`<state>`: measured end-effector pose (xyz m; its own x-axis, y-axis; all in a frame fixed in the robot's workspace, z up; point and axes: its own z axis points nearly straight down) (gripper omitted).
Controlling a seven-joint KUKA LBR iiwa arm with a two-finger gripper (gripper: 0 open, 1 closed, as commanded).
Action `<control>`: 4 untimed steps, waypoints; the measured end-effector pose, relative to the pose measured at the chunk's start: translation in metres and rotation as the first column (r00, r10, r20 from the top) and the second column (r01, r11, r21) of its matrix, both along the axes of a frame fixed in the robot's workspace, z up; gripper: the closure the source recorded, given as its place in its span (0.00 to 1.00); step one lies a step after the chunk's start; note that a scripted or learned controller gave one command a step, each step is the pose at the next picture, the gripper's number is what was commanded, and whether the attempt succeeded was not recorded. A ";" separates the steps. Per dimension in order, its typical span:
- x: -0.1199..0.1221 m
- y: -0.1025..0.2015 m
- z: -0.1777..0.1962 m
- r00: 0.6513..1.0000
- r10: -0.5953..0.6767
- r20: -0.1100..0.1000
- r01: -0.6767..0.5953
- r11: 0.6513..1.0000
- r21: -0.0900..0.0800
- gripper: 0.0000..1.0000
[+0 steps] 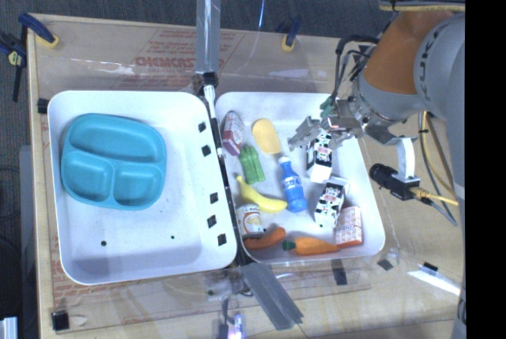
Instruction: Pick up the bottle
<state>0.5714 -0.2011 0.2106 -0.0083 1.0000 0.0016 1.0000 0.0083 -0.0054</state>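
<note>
The blue bottle [292, 186] lies flat near the middle of the right bin [371, 195], white cap toward the far side, its long axis running far to near with a slight lean. The gripper [316, 132] hangs just to the far right of it, over a cow-patterned carton [320, 156]; whether the pincer is spread or pressed together I cannot tell. The bottle looks like smooth, rounded plastic. A yellow banana [263, 199] curves just left of it, beside a green vegetable [251, 163].
</note>
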 end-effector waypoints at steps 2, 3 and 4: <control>-0.050 0.010 -0.121 0.979 -0.205 -0.001 0.205 0.979 -0.001 0.00; -0.050 0.010 -0.112 0.980 -0.201 -0.004 0.201 0.980 0.000 1.00; -0.022 0.065 -0.032 0.961 -0.275 0.001 0.275 0.961 -0.001 1.00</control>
